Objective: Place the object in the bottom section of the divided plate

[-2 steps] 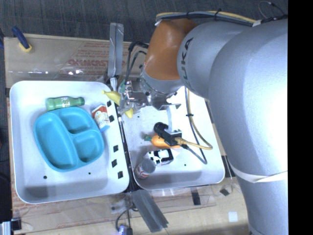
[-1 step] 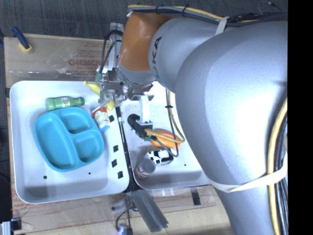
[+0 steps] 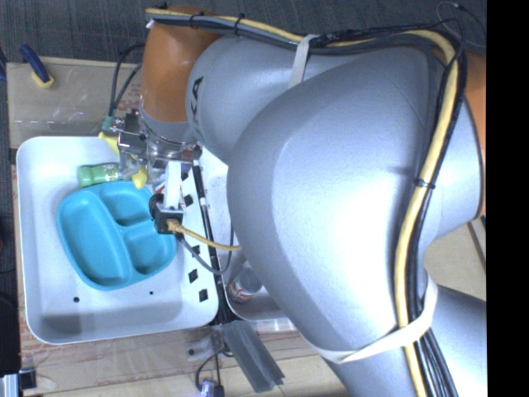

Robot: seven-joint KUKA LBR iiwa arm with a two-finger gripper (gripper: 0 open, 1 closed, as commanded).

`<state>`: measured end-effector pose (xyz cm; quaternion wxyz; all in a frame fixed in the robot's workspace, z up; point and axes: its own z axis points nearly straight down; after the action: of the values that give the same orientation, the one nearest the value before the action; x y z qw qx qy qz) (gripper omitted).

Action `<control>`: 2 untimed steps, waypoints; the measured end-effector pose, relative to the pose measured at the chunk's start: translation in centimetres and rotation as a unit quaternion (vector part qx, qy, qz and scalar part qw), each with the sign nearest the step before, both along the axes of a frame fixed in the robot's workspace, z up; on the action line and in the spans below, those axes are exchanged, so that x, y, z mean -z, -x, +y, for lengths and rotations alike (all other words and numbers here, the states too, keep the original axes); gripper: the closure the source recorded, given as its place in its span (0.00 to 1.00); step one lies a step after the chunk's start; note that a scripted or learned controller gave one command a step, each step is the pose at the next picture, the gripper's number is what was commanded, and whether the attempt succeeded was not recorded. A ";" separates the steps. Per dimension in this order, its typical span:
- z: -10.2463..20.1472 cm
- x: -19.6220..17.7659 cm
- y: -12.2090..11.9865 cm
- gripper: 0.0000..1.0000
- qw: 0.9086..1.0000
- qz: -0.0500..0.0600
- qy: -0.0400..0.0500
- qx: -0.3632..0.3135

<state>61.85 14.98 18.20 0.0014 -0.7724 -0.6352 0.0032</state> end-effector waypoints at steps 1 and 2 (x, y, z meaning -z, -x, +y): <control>-1.3 -12.8 1.4 1.00 0.999 -0.001 0.000 -0.051; 2.6 -5.6 7.5 1.00 0.994 0.001 0.000 -0.107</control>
<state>54.37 17.62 23.77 0.0018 -0.7001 -0.7140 0.0046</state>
